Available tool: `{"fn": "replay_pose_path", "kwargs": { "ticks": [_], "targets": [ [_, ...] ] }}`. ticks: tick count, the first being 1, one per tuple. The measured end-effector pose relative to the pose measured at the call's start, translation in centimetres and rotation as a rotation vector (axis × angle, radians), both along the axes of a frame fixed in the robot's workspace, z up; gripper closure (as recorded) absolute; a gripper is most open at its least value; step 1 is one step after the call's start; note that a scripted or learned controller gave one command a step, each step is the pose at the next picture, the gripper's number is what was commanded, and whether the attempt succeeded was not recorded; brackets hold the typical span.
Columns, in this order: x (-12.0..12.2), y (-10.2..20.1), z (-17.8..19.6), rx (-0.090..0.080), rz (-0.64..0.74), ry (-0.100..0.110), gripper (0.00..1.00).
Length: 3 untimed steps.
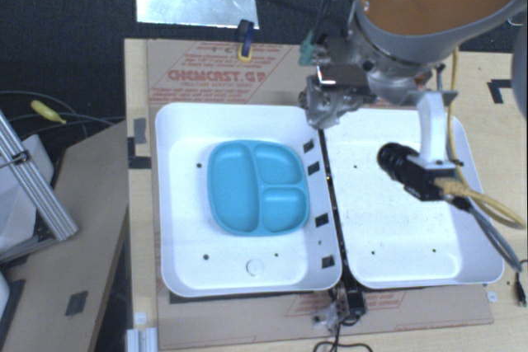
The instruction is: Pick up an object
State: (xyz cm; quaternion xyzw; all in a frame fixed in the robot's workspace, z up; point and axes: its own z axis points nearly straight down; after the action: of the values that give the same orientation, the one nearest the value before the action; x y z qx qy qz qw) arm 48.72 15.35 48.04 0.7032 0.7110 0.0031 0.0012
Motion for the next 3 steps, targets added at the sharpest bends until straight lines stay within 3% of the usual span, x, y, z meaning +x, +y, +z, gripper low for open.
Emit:
{"fn": "replay_pose_path", "kwargs": {
  "ticks": [2,3],
  "targets": [
    [0.1,0.1,2.2,0.002,0.013,-0.004,1.00],
    [0.2,8.6,-7.3,-0.004,0.000,0.014,1.00]
  ]
}}
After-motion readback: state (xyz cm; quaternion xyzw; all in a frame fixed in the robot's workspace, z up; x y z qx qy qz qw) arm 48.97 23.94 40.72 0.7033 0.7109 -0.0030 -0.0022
